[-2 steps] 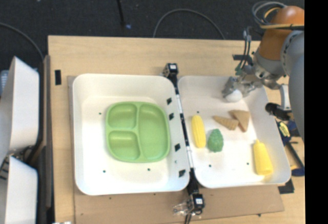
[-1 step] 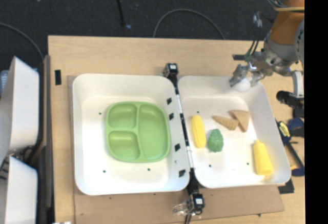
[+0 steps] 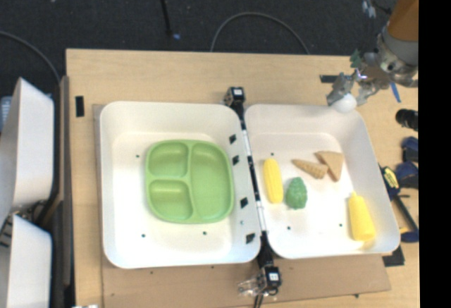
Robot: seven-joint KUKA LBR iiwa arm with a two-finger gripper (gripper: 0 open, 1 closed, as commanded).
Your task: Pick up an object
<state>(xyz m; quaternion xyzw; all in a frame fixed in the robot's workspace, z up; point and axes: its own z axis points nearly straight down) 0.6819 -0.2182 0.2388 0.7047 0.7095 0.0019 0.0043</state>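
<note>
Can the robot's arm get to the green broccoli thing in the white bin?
Probably yes. The broccoli lies open in the right bin, with nothing on top. The gripper hangs above that bin's far corner.

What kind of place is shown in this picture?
Probably a robotics lab test bench. A wooden bench carries two white bins, toy foods such as a yellow corn cob, and a robot arm at one side.

Matt wooden bench (image 3: 176, 74), smooth plastic green tray (image 3: 189, 181), white bins (image 3: 127, 229)
</note>
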